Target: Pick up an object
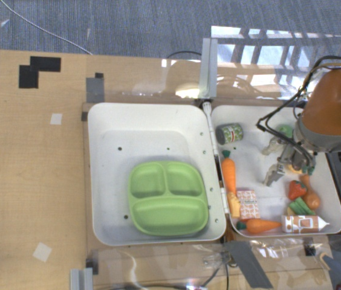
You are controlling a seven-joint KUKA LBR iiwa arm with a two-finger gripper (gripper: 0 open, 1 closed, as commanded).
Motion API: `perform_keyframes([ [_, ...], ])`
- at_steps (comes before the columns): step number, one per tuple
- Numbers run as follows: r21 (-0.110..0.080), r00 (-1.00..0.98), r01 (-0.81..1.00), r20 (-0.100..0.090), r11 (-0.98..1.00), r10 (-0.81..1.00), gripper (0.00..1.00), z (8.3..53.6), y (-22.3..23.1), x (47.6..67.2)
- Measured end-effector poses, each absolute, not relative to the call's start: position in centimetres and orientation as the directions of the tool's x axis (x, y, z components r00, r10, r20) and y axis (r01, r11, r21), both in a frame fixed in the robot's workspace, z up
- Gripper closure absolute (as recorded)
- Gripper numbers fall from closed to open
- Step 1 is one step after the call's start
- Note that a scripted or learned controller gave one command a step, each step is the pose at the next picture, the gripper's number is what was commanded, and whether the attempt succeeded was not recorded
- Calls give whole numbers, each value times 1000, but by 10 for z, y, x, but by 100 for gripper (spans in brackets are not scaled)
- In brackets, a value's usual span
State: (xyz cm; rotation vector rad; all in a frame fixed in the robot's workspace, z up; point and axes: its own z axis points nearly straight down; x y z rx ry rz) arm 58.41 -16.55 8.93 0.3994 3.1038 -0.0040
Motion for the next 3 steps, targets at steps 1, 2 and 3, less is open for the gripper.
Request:
perform_keyframes([
  [1, -1, -973, 229, -15, 973, 229, 0, 90, -197, 535],
  [2, 5, -976, 215, -17, 977, 215, 0, 90, -116, 571],
  [3, 4, -973, 230, -13, 973, 230, 0, 88, -96, 640],
])
